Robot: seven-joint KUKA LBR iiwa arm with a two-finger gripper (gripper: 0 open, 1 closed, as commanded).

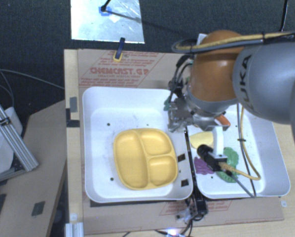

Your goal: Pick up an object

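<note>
Yellow moulded plastic, judging by the divided plate [145, 158] flat in the left bin [100, 112]: likely light, stiff and slick, too broad to span, so best pinched at the raised rim or across a divider ridge. Lies toward the view's lower left of the gripper [176, 116], near but apart from it, with the gripper above the wall between the two bins. Cannot tell whether spread or pressed together, hidden under the wrist.
</note>
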